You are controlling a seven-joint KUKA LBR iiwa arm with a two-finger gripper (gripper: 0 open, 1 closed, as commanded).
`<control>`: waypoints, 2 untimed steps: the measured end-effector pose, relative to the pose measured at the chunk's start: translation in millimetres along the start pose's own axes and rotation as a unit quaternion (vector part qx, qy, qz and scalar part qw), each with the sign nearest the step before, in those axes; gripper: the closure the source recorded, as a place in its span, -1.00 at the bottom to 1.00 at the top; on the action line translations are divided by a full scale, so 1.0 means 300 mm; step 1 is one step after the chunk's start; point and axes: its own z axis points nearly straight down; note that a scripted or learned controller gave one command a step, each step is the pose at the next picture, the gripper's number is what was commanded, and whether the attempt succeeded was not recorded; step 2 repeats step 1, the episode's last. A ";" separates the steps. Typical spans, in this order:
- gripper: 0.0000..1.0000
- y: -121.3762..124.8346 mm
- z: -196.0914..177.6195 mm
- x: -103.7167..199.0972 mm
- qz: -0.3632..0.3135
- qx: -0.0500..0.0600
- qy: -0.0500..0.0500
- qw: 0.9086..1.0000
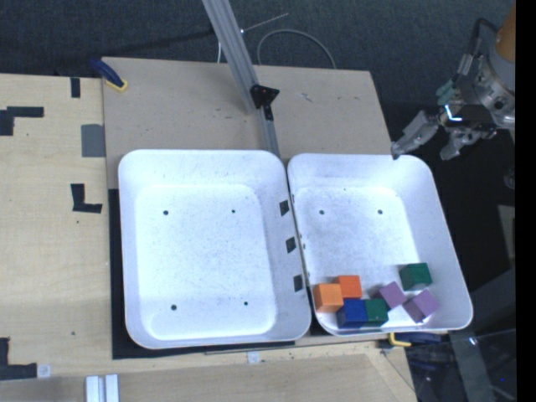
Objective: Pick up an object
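Several small blocks lie at the near end of the right bin [435, 199]: two orange blocks [338, 291], a blue block [353, 311], a green block [376, 311] beside it, two purple blocks [392, 294] [421, 306], and a dark green block [414, 275]. My gripper [432, 140] hangs past the right bin's far right corner, outside the bin and well away from the blocks. Its two fingers are spread apart with nothing between them.
The left bin [134, 182] sits beside the right one, sharing a middle rim. A slanted metal pole [230, 36] rises behind the bins. A thin cable loop [293, 44] lies on the bench at the back.
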 end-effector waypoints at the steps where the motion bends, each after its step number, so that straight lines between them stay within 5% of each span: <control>1: -1.00 -0.024 0.449 0.167 -0.001 0.009 0.001 1.000; 2: -1.00 -0.024 0.449 0.167 -0.001 0.009 0.001 1.000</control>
